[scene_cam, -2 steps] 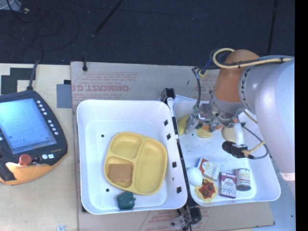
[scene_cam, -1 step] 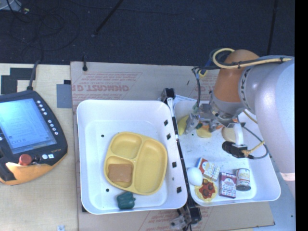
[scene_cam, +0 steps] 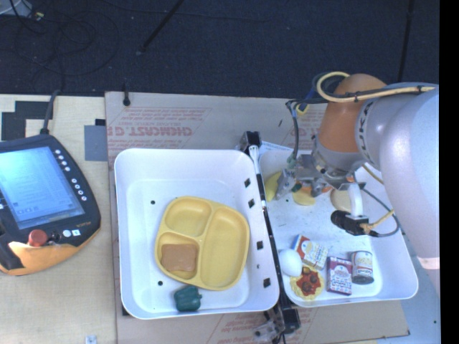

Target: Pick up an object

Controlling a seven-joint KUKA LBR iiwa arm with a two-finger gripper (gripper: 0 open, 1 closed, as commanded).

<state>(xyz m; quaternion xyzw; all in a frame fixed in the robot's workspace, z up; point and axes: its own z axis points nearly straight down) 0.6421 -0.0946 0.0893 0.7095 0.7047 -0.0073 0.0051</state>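
Observation:
My gripper [scene_cam: 303, 185] is low over the far part of the right bin [scene_cam: 401, 285], under the orange band of the arm. Directly beneath it lies a small yellow item [scene_cam: 305, 198], and another yellow piece [scene_cam: 272, 185] rests just to its left by the bin wall. A pale cream object [scene_cam: 343, 198] lies to its right. Nearer the front are a white egg [scene_cam: 290, 262], a small carton [scene_cam: 310, 251], a red box [scene_cam: 338, 275], a can [scene_cam: 363, 267] and a red strawberry-like item [scene_cam: 307, 283]. Whether anything sits in the gripper is hidden by the wrist.
The left bin [scene_cam: 136, 185] holds a yellow divided plate [scene_cam: 215, 235] with a brown patty [scene_cam: 178, 258] in one compartment, and a green object [scene_cam: 188, 299] in front. A control tablet [scene_cam: 39, 199] lies on the bench at far left. A black cable piece [scene_cam: 349, 223] hangs by the arm.

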